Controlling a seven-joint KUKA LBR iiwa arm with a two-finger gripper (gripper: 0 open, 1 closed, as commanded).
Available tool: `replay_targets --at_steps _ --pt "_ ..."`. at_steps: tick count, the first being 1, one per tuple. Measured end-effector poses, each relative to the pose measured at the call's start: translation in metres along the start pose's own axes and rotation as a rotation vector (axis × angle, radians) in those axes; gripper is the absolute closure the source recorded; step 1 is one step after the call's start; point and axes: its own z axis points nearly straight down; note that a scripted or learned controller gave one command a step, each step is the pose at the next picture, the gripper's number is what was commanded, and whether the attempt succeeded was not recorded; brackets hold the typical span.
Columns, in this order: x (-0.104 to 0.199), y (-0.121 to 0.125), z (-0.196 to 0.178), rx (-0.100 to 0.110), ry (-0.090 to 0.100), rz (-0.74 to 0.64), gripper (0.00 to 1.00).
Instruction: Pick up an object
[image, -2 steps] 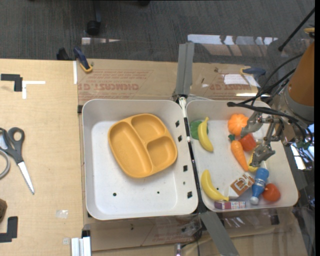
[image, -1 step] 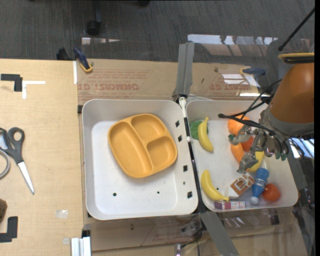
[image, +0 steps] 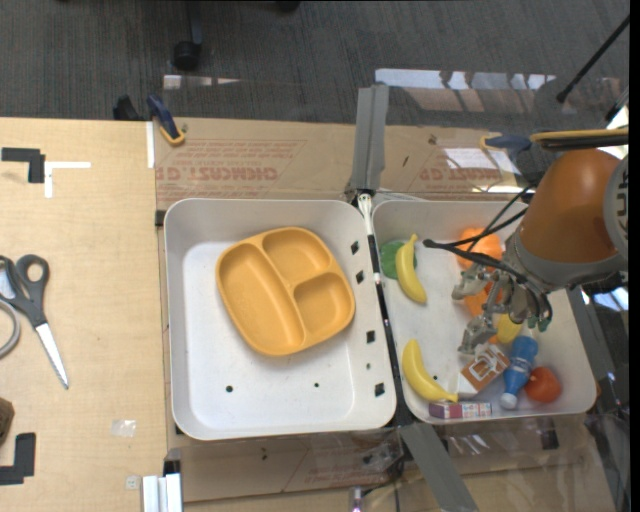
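My gripper (image: 476, 314) hangs low over the middle of the right bin (image: 575, 335), its two fingers apart and nothing visibly between them. Below it lie a small orange-and-white box (image: 482, 371) and a blue bottle (image: 518, 366). A yellow object (image: 511, 327) is partly hidden under the wrist. One banana (image: 409, 272) lies to the left of the gripper, and a second banana (image: 424, 373) lies near the bin's front left. An orange (image: 478, 244) sits behind the gripper, and a red ball (image: 543, 385) rests at the front right.
A green item (image: 387, 258) lies against the right bin's left wall, and a pink-and-white tube (image: 461, 408) lies along its front wall. The left bin (image: 200, 380) holds a yellow divided plate (image: 288, 290). Scissors (image: 36, 312) lie on the bench far left.
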Motion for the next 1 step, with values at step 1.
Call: replay_targets --at_steps 1 --pt "-0.0015 0.0011 -0.0101 0.001 -0.004 -0.004 1.00"
